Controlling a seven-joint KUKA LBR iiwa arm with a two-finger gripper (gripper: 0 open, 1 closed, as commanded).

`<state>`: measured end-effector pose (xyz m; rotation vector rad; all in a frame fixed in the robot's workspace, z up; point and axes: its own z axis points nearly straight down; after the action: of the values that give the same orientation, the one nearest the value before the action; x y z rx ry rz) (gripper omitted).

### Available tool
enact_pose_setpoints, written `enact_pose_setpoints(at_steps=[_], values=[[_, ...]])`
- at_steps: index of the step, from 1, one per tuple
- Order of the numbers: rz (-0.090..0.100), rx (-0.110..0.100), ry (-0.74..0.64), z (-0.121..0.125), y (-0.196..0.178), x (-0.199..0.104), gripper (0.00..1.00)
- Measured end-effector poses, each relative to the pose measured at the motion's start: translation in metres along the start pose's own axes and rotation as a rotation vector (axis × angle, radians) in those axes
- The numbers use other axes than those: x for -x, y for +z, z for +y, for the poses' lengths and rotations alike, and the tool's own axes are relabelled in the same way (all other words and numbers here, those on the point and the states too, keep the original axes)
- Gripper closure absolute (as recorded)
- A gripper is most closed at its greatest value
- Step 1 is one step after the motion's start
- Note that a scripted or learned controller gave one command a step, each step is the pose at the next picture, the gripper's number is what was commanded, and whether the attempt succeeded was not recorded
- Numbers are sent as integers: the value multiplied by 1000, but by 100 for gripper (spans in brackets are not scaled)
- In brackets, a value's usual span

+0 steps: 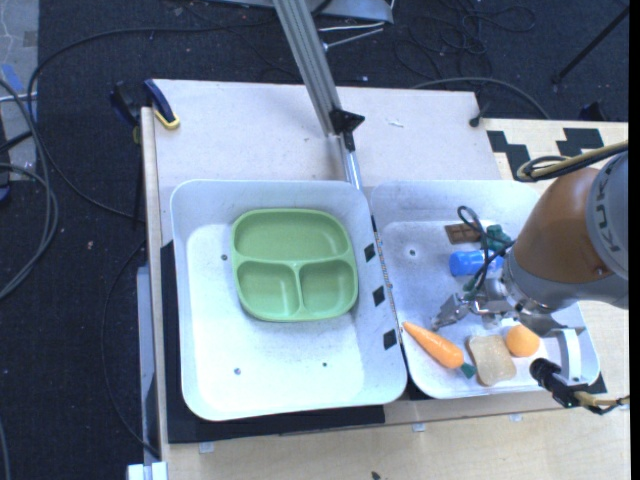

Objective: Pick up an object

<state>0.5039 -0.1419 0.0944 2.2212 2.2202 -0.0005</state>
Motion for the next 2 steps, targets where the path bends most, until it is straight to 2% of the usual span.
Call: enact_pose_setpoints(at_steps=[1,2], values=[[-1,2,2,1,-12,1,100],[0,4,-4,6,-59,-7,100]])
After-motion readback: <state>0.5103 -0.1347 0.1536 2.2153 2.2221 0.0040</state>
